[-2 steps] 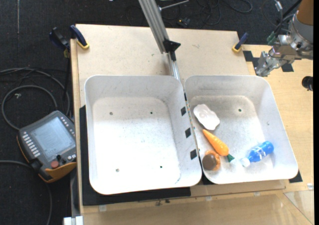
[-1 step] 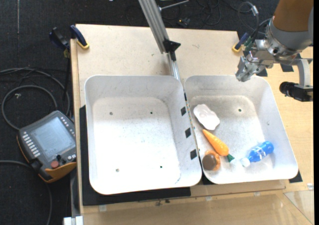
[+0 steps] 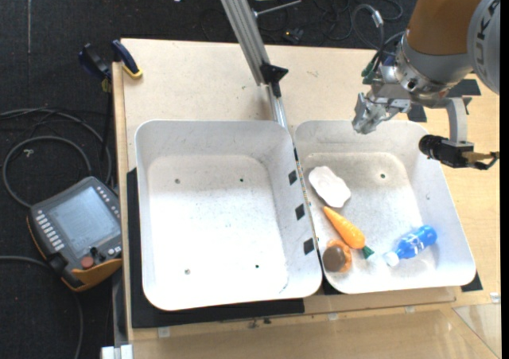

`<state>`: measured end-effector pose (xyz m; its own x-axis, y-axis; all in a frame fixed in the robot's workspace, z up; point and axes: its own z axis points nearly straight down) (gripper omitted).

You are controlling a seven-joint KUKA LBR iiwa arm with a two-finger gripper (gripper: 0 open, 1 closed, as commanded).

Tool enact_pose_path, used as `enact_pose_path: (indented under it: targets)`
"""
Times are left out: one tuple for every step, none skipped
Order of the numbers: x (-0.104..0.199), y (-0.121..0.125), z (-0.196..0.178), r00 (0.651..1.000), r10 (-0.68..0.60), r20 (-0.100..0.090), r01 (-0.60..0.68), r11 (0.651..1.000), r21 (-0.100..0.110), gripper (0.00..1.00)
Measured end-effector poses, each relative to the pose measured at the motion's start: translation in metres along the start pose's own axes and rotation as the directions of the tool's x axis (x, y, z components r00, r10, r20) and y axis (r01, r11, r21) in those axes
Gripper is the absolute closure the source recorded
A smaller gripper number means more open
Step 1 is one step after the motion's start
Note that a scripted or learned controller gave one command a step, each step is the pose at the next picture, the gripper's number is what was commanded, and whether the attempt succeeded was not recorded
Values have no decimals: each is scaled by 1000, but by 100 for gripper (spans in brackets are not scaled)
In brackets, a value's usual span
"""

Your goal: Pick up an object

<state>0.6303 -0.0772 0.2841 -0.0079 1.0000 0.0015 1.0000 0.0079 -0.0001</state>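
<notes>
Camera view: pincer [image 3: 367,122] hangs over the back rim of the right bin [image 3: 445,190], nothing between its fingers; can't tell if they're spread or pressed together. Objects sit well apart from it, toward the front: white lump [image 3: 329,186], orange carrot [image 3: 344,228] just beside it, brown ball [image 3: 336,258] touching the carrot's end, blue bottle [image 3: 413,243] further right. Left bin [image 3: 151,190] alongside on the desk [image 3: 199,79].

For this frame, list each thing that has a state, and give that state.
Two-finger tool: above the right bin's far edge, nothing between its fingers.
White rounded lump: lying in the right white bin.
Orange toy carrot: lying flat, green end toward the near side.
Brown round object: resting beside the carrot.
Blue plastic bottle: on its side, capped.
</notes>
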Motion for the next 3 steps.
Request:
enact_pose_path:
  targets:
    - [54, -9, 19, 1000, 0, 0, 0, 1000, 2, 100]
    - [104, -29, 22, 1000, 0, 0, 0, 1000, 2, 100]
    - [157, -46, 24, 1000, -1, -1, 1, 1000, 2, 100]
